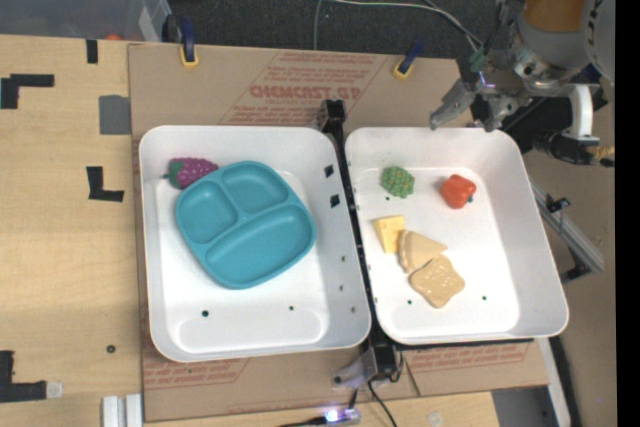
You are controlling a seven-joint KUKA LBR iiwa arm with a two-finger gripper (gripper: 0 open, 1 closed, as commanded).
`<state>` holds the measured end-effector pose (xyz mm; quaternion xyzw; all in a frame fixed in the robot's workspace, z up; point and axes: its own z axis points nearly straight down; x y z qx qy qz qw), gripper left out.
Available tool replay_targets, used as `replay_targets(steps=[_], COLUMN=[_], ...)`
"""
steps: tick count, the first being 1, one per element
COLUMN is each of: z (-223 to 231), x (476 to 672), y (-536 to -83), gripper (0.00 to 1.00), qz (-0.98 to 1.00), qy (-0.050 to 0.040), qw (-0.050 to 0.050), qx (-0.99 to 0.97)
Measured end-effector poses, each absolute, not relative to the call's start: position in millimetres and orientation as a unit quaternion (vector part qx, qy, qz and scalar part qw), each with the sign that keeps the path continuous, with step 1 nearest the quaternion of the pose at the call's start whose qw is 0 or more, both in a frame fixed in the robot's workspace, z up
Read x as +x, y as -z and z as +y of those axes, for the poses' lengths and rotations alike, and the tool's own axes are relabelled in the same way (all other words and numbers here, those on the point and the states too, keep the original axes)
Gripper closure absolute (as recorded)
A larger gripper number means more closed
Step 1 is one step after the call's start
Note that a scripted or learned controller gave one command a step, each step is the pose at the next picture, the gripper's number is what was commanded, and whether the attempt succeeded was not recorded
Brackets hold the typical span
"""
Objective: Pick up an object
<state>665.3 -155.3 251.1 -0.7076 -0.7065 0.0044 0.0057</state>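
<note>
Gripper (462, 107) hovers above right bin's (535, 245) far rim, fingers apart, holding nothing. Red pepper (457, 190), green broccoli (397, 180), cheese (390, 233) and 2 bread slices (430, 267) lie inside.

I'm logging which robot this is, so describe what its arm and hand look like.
The arm is grey metal with an orange band above the wrist. The hand is a small, dark grey metal assembly, and cables run around the wrist. No readable markings.
</note>
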Motion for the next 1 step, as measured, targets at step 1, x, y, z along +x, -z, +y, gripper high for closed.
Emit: replay_targets(steps=[1], z=[-154.7], x=[667.7], y=[-259.5], gripper=[0.0], qz=[-0.708], qy=[-0.0006], qw=[0.0], qx=[-0.706])
